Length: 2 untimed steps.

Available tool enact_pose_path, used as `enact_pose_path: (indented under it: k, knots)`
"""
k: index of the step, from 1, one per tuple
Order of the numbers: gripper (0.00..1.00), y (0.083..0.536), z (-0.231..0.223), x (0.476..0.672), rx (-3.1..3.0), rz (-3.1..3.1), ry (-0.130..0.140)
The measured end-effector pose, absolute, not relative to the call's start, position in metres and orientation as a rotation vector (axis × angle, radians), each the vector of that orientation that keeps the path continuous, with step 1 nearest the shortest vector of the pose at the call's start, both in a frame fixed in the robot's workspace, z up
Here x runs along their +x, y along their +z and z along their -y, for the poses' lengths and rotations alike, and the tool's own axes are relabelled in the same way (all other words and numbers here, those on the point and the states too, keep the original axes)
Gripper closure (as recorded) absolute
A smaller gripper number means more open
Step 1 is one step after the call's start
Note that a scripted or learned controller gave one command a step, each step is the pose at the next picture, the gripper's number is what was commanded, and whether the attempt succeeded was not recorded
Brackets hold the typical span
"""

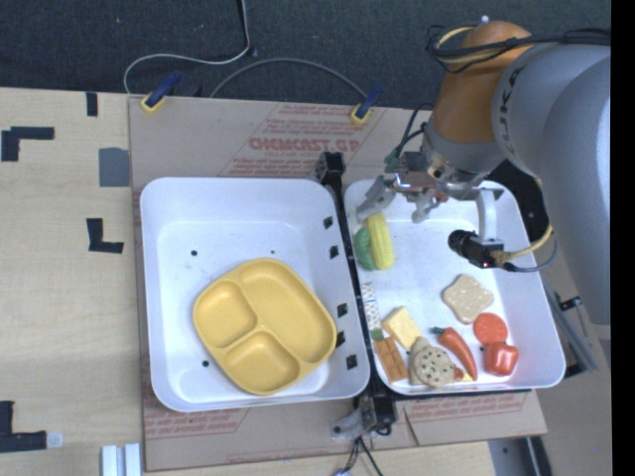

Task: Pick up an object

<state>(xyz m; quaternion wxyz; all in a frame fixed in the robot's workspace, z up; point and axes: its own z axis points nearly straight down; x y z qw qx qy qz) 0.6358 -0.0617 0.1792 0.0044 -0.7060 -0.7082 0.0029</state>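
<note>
Gripper [399, 200] shown with fingers spread and nothing between them, poised just above the toy corn cob [378, 242] lying by the left wall of the right bin [544, 310]. A centred descent straddling the cob's width is advised before closure.

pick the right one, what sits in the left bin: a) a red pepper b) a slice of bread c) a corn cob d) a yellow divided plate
d, the yellow divided plate lies alone in the left bin, while the corn cob, the bread slice and the red pepper all lie in the right bin.
</note>
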Motion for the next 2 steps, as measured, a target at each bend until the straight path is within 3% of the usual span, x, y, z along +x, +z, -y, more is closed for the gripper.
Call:
enact_pose_path:
  k: [1,2]
  knots:
    - [0.0,0.083,0.097,0.629,-2.219,2.216,0.012]
    - [1.0,0.098,0.094,0.632,-2.218,2.222,0.002]
